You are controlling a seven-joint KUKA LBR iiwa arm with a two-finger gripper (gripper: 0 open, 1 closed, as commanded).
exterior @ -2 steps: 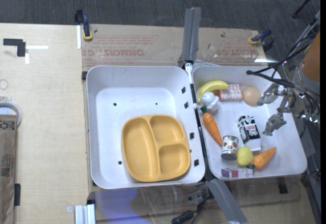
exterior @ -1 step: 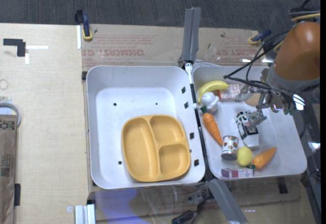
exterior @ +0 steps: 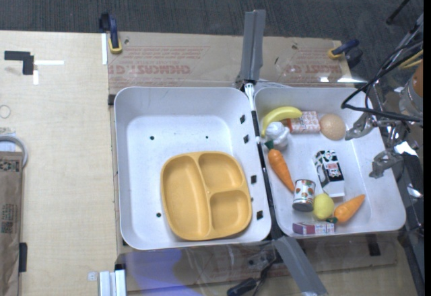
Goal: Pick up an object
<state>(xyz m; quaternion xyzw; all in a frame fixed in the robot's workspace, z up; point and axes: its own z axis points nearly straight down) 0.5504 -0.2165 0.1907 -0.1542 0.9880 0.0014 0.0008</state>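
The small carrot [exterior: 349, 208] lies at the near edge of the right bin [exterior: 397, 217], long axis slanting toward the far right, with open floor on that side. The gripper [exterior: 378, 146] hovers beyond it by the right wall, fingers spread and pinching nothing. The milk carton [exterior: 330, 173] lies to the gripper's left.
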